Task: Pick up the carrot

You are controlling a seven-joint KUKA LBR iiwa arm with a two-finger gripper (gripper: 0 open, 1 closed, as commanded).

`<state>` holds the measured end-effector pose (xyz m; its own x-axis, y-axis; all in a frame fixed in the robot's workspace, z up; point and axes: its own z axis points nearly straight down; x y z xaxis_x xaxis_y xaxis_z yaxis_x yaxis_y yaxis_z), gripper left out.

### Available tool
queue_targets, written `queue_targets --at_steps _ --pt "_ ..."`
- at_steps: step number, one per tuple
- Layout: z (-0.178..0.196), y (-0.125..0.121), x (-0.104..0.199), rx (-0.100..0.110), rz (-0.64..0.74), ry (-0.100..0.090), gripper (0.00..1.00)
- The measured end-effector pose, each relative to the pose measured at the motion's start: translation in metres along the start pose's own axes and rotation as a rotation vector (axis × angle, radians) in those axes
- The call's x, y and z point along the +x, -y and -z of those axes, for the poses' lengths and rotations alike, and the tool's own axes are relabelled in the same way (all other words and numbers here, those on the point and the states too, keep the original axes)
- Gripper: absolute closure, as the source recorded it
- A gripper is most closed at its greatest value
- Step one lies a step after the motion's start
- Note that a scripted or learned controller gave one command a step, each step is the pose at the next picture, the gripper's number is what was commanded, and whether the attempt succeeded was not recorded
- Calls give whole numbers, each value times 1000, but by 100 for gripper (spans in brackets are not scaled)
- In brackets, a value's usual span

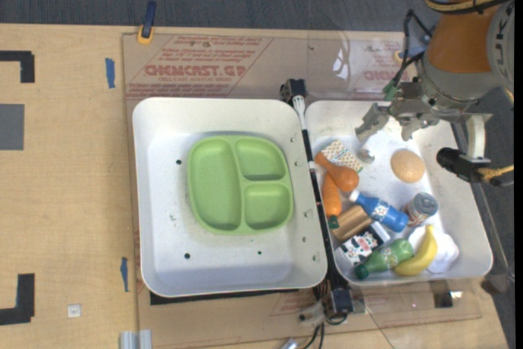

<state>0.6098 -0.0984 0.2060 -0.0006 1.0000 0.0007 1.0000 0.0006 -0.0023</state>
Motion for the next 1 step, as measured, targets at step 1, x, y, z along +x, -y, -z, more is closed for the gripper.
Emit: queue_targets --at_steps 1 --pt "-74 24 4 5 245 -2 0"
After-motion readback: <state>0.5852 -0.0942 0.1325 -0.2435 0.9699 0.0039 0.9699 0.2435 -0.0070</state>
